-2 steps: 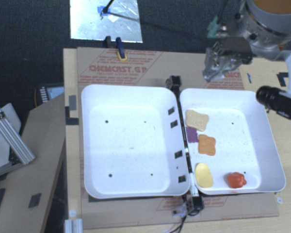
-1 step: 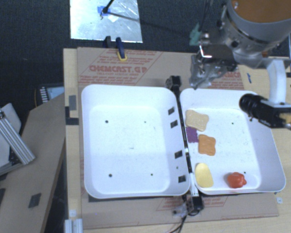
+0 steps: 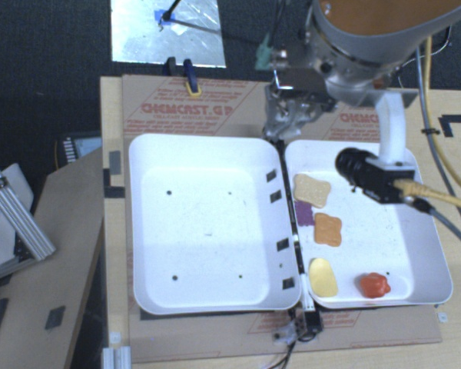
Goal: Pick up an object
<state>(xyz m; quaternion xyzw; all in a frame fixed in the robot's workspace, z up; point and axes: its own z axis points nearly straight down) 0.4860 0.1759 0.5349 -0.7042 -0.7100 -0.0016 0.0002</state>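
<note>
While I hang over the far edge of the two bins, my gripper (image 3: pixel 286 127) sits right where the left bin (image 3: pixel 146 229) and the right bin (image 3: pixel 426 244) meet. It looks dark and blurry up there, so I cannot tell if it is wide or narrow. I see nothing held in it.

All the toy food is in the right bin, along its left side. A tan bread slice (image 3: pixel 313 191) lies nearest to me, just toward the near edge from my gripper and a bit to the right. It does not touch me. A small purple piece (image 3: pixel 303 212) lies right beside the bread, against the bin's left wall. An orange piece (image 3: pixel 328 229) sits just past the purple one, a little more toward the middle. A yellow piece (image 3: pixel 323 277) lies near the bin's near left corner. A red piece (image 3: pixel 374 284) sits by the near edge, just to the right of the yellow one. These two are well apart from my gripper.

A black tube (image 3: pixel 366 173) on a white post (image 3: pixel 392 133) sticks out over the right bin, to the right of the bread.

Both bins rest on brown cardboard (image 3: pixel 192 106). A shiny silver sheet (image 3: pixel 167 20) lies past the cardboard's far edge.
</note>
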